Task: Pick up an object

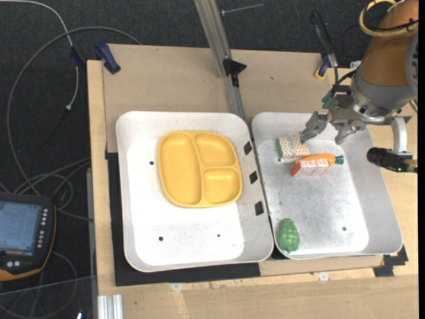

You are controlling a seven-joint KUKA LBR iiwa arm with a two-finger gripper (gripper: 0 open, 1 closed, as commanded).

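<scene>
Hovering at the frame's upper right, the gripper stood open, fingers spread, nothing between them. Just below, a boxy orange carton lay flat, long axis left-right, in the right bin.

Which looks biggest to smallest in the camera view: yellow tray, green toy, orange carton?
1. Yellow tray, by far the largest.
2. Orange carton.
3. Green toy, only slightly smaller than the carton; too close to rank firmly.

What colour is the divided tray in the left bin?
Yellow: the divided tray, seen plainly in the camera view.
</scene>
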